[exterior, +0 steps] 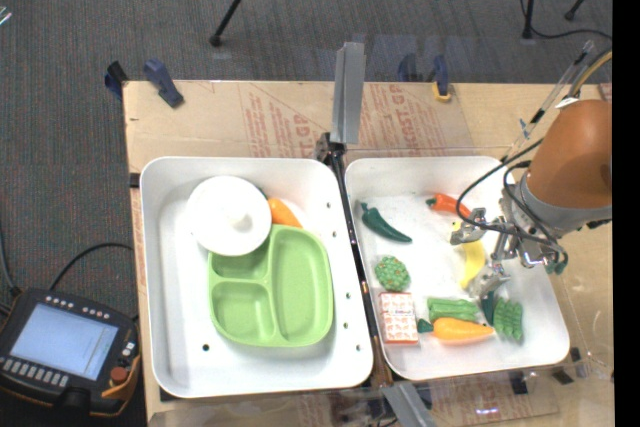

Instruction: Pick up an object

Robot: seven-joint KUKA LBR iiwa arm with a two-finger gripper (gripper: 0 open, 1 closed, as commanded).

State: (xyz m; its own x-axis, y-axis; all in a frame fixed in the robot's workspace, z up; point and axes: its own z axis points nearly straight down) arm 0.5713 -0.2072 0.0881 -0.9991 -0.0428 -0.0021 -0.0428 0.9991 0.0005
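Brown board bench point(250, 110) on grey carpet point(120, 5), blue clamps point(162, 82) on its far edge. Two white bins touching side by side: left bin point(165, 335), right bin point(420, 175).

Grey arm point(575, 160) with an orange band, reaching in from the right over the right bin's right half.

Black teach pendant point(65, 345) on the floor, lower left, lit screen up.

In the left bin:
- green divided plate point(290, 295), flat, three compartments
- white bowl point(230, 213), overlapping the plate's far left corner
- small orange piece point(285, 212), just beside the bowl on its right

Gripper point(492, 273) low in the right bin, right of centre, directly over a yellow toy banana point(472, 263). Released or clenched: cannot tell, too cluttered with metal and cable. No item visibly grasped.

Pickable items, all in the right bin:
- dark green pepper point(385, 223), upper left, lying at a slant
- orange-red pepper point(443, 204), far side, near the cable
- orange carrot point(462, 331), near edge
- green bean pods point(452, 308), touching the carrot's far side
- bumpy green piece point(508, 319), right of the carrot, just below the gripper
- red and white box point(398, 317), near left, flat
- round green bumpy piece point(392, 272), just beyond the box
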